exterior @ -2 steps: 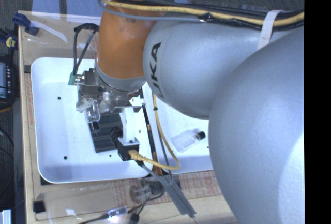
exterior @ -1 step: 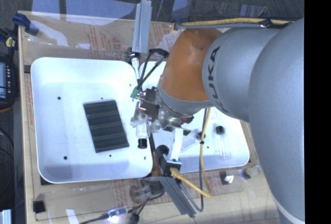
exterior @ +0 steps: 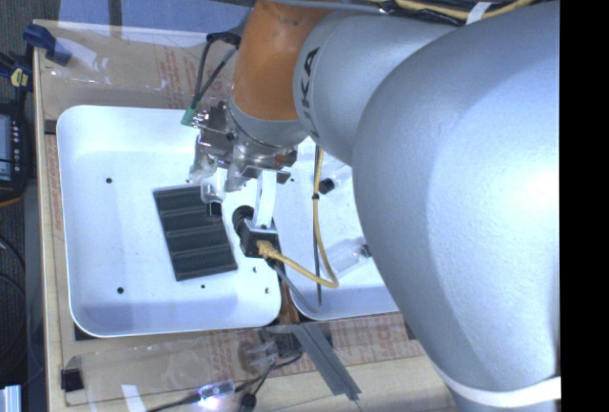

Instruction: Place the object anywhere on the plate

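Note:
A dark grey ribbed rectangular plate [exterior: 193, 231] lies flat in the left white bin [exterior: 105, 239], a little right of its middle. My gripper [exterior: 213, 187] hangs over the plate's upper right corner, close above it or touching it. The wrist and its fittings hide the gripper's tip, and I see no loose object in it or on the plate.
The grey arm with its orange band [exterior: 276, 58] covers most of the right bin [exterior: 333, 296]; a strip of that bin's left side shows, with a small dark spot [exterior: 326, 185]. A yellow cable [exterior: 319, 248] loops down beside the wrist. The bench's wooden frame [exterior: 43, 210] borders the left bin.

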Motion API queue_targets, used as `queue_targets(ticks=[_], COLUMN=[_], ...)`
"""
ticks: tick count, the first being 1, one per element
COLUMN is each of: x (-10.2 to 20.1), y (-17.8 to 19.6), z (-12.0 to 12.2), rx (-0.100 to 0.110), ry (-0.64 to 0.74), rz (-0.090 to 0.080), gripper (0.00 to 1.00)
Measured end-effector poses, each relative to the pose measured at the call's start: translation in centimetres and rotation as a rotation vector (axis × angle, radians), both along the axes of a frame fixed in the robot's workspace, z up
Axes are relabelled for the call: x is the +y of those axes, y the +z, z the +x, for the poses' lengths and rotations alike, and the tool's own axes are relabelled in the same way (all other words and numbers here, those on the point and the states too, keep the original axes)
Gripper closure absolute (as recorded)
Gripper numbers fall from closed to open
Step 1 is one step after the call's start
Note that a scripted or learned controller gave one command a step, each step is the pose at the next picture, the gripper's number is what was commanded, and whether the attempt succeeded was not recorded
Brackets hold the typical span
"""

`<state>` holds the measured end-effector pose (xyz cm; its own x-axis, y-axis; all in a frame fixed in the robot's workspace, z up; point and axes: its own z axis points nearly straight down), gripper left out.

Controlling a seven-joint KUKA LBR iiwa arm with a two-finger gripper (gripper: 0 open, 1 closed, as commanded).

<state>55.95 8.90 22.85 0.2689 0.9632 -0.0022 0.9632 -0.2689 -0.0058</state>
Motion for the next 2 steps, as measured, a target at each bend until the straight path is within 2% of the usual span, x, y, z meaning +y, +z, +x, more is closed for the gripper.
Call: queue_targets(ticks=[1,2], x=[5.0,-0.9], y=[-11.7,-3.7], z=[-8.2,-8.3], rx=[0.003,-0.004], ry=[-0.541,-0.237], rz=[-0.005,0.0], gripper=[1.0,1.0])
